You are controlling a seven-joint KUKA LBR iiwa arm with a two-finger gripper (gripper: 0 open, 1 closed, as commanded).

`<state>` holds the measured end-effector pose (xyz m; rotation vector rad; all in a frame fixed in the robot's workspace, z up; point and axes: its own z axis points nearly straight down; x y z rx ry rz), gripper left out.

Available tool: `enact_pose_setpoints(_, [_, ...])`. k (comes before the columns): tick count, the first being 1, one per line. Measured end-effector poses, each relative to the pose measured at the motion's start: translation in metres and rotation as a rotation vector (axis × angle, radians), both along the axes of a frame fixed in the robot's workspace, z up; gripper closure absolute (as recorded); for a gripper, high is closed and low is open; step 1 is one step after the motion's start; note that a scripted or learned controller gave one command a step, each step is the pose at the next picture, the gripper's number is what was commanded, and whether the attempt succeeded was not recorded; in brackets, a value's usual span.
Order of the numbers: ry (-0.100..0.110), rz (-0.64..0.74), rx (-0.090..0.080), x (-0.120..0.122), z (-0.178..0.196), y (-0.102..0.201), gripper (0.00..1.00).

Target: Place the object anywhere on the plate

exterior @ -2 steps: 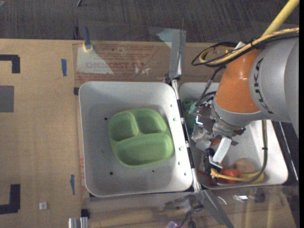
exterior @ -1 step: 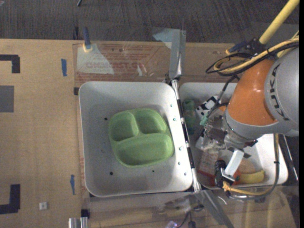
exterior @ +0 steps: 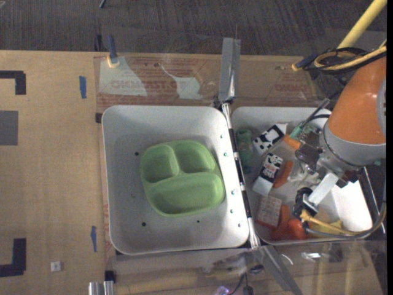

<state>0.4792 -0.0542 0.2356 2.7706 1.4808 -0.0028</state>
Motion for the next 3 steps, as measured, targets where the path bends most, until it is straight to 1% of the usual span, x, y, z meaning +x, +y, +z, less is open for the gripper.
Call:
enact_pose_setpoints(1, [0.000, 0.000, 0.000, 0.000, 0.000, 0.000, 0.00])
enact_pose_setpoints(2, [0.005, -0.394, 0.001, -0.001, -0.052, -0.011, 0.00])
enact_pose_setpoints(3, [0.003, -0.733, 0.000, -0.001, -0.057, -0.041, 0.00])
